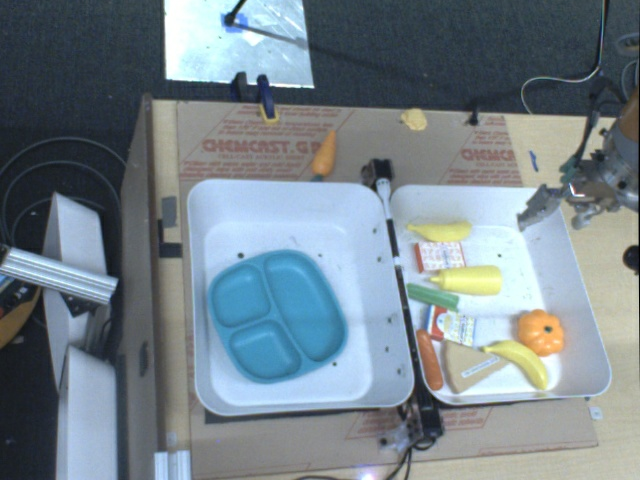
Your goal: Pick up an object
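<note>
White bins, toys on the right

Blue divided tray (277, 314) fills the left bin (215, 218). The right bin (585, 313) holds a pumpkin (541, 332), banana (525, 362), yellow bottle (468, 280) and cartons. Cardboard beneath reads "CHEMCAST". An orange carrot (324, 153) lies near the surface's far edge. The hand (560, 200) hovers at the right bin's far right corner; its opening can't be told.

glossy plastic tray (277, 315), matt cardboard sheet (300, 138)

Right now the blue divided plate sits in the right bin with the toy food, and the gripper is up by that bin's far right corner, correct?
Not quite. The camera view shows the blue divided plate alone in the left bin. The toy food lies in the right bin, and the gripper is by that bin's far right corner, as you said.
</note>
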`<action>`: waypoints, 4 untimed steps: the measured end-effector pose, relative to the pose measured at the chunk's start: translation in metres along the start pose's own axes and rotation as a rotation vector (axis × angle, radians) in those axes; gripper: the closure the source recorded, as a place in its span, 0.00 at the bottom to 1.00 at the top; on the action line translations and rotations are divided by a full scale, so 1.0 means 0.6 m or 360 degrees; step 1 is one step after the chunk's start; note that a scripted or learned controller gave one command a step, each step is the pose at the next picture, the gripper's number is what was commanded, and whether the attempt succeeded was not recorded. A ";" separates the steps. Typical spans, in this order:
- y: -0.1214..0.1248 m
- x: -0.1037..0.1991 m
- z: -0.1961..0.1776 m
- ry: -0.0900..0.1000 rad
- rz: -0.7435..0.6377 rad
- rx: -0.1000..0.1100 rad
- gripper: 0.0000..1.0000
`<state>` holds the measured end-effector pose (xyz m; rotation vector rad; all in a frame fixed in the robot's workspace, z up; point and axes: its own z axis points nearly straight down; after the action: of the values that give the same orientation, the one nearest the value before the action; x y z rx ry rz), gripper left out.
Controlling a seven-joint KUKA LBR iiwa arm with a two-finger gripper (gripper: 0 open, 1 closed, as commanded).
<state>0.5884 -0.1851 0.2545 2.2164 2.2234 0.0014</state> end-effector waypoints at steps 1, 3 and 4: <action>-0.037 0.084 0.171 0.0009 -0.0007 0.0018 0.00; -0.039 0.155 0.260 -0.0022 0.0009 -0.0058 0.00; -0.029 0.142 0.261 0.0008 -0.0001 -0.0048 0.00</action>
<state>0.5710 -0.1003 0.0979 2.2028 2.2111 0.0401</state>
